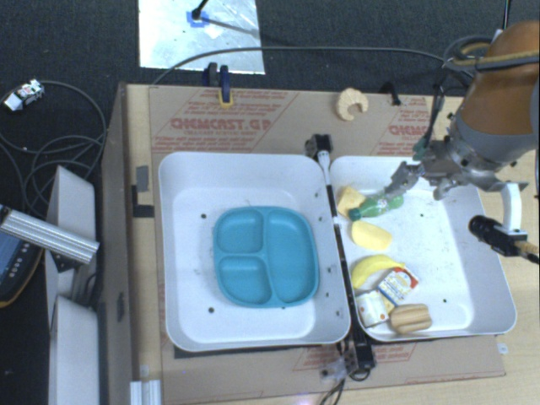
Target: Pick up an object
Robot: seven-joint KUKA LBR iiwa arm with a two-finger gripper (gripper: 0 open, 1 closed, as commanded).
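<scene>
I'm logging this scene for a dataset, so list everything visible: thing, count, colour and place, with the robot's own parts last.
White bins: 2, white, side by side on the bench.
Divided plate: 1, light blue, three compartments, centre of the left bin.
Green item: 1, green, upper left of the right bin, at the gripper tip.
Yellow wedge: 1, yellow, right bin's upper left corner.
Lemon-like piece: 1, pale yellow, below the green item.
Banana: 1, yellow, lower left of the right bin.
Small packet: 1, white and red, beside the banana.
Bread roll: 1, tan, right bin's front edge.
Beige piece: 1, beige, on the board behind the bins.
Gripper: 1, grey, over the right bin.
</scene>
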